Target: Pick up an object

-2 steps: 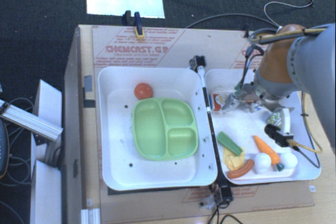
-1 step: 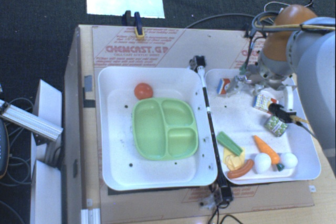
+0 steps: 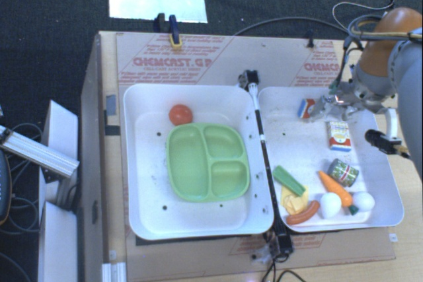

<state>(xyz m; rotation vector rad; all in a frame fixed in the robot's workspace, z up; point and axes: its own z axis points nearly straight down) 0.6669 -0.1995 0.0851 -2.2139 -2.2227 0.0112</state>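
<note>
1. We see a robotics lab: a grey arm (image 3: 396, 56) with loose cables (image 3: 370, 13) over a counter (image 3: 198, 53).
2. Two white bins (image 3: 142, 162) sit on protective-film sheeting, dark carpet (image 3: 53, 3) around, aluminium framing (image 3: 36, 152) alongside.

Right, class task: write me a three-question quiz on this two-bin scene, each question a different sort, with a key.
1. True or false: the red ball lies inside the green tray.
2. Which lies nearest the claw? A) can B) blue and red item C) carrot
3. Fill in: the divided tray sits in the ____ bin.

Key: 1 false, it lies beside the tray on the bin floor; 2 B; 3 left.
</note>
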